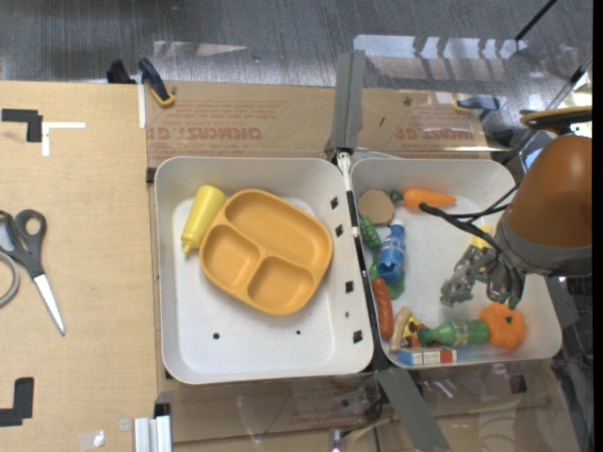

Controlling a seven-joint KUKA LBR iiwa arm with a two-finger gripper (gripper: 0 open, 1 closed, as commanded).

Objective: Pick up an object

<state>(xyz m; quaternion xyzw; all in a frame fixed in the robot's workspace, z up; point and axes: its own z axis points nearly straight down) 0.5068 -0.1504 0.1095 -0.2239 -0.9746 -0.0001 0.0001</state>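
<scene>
Arm [556, 205] comes in from the right, orange band over the right bin [429, 172]; gripper [464, 285] sits low over that bin's middle-right floor, over bare white, nothing visibly between the fingers, and I can't tell whether it's open or closed from this angle. Cable [462, 217] runs from the arm across the bin toward the carrot. Right bin contents: carrot [429, 197] at the far edge, tan round piece [375, 206] just beside it to the left, blue bottle [391, 252] lying along the left wall with a green item [369, 234] next to it, red sausage-shaped thing [382, 307] nearer the front-left, small orange pumpkin [506, 326] at the front-right just beside the gripper, green vegetable [452, 333] to the left of the pumpkin, and a flat red-and-blue packet [426, 355] against the front wall. A yellow bit [482, 238] shows just behind the gripper, partly hidden, can't identify it. Left bin [188, 347] holds a yellow-orange divided plate [266, 250] tilted across the middle, and a yellow bottle [202, 217] touching the plate's left rim. Both bins sit side by side on the surface [75, 252]; scissors [33, 262] lie on it well to the left of the bins, and cardboard [236, 121] sits behind them.
</scene>
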